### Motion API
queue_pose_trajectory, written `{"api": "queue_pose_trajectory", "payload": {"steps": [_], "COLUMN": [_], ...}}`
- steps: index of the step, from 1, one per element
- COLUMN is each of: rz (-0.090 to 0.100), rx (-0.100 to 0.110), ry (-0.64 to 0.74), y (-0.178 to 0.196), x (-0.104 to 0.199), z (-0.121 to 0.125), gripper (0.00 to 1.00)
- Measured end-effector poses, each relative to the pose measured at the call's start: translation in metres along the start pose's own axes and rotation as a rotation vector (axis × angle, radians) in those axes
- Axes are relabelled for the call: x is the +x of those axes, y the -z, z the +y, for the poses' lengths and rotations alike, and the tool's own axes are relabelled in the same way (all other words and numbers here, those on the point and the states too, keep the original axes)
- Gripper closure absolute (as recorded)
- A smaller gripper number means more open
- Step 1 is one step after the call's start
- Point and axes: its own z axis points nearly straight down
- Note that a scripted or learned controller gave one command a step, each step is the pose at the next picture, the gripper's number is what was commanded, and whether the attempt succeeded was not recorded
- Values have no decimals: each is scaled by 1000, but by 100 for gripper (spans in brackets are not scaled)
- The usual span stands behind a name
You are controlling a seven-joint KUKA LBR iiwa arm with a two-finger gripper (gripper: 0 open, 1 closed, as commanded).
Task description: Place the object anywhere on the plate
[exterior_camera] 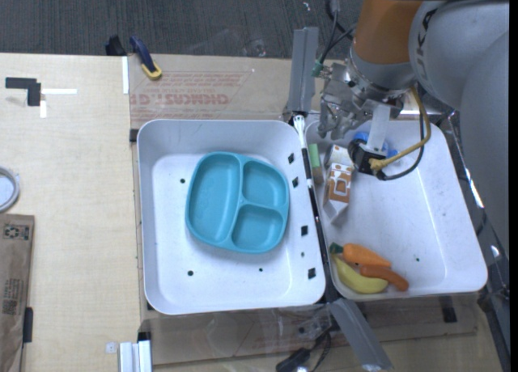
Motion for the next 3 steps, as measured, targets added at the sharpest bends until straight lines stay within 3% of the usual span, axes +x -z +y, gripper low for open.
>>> {"api": "queue_pose_trajectory", "payload": {"steps": [1,2,3], "rz": [-1,-2,-2], "rx": [0,2,2], "ry": [-173,-82,-19], "y": [74,35,-1], "x": [73,151,198], "z": [7,-17,-31], "gripper": [100,100,100]}}
